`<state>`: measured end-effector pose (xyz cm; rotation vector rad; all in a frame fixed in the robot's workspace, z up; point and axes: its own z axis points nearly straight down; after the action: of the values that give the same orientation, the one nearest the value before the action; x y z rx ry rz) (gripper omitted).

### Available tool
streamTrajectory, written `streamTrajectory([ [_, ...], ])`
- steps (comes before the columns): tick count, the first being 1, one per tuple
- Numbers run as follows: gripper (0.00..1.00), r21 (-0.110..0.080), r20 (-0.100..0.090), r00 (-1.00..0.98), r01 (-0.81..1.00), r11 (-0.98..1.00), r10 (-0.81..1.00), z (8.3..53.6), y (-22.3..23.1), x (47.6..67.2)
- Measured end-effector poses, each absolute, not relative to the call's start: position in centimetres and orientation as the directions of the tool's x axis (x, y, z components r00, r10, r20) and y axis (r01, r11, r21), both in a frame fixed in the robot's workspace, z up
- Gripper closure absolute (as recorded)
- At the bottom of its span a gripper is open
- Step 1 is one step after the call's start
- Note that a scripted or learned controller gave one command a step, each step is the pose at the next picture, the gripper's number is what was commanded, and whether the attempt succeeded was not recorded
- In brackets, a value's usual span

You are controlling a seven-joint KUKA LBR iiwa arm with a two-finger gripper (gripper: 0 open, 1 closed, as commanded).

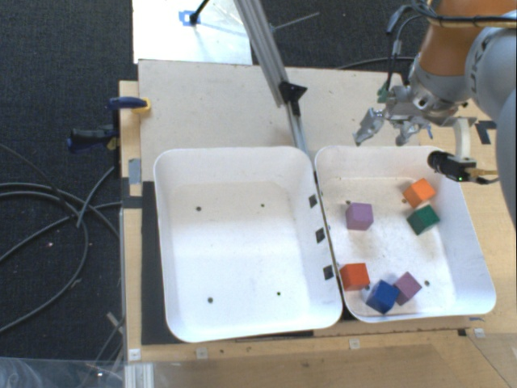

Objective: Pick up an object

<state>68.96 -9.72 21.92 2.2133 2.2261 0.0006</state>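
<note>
The right bin (472, 253) holds several cubes. A purple cube (359, 216) lies near its middle, and an orange cube (419, 192) sits beside a green cube (422, 219) toward the right wall. Along the near wall are a red cube (354, 276), a blue cube (382, 296) and a smaller purple cube (407, 286). My gripper (385, 131) hangs over the bin's far rim, well above the cubes. It is open, with nothing between its fingers.
The left bin (234, 241) stands beside the right one, sharing a middle wall. A slanted metal rod (271, 51) crosses the bench behind the bins. A clamp (109, 124) sits at the bench's left edge, with cables on the floor.
</note>
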Motion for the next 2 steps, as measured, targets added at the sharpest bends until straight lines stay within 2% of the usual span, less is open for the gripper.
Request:
streamTrajectory([
  [1, 0.0, -0.007, 0.001, -0.001, 1.0, 0.001, 1.0, 10.5, -8.2, 63.8],
  [2, 0.0, -0.005, 0.001, 0.0, 1.0, 0.0, 1.0, 8.9, -8.6, 59.1],
])
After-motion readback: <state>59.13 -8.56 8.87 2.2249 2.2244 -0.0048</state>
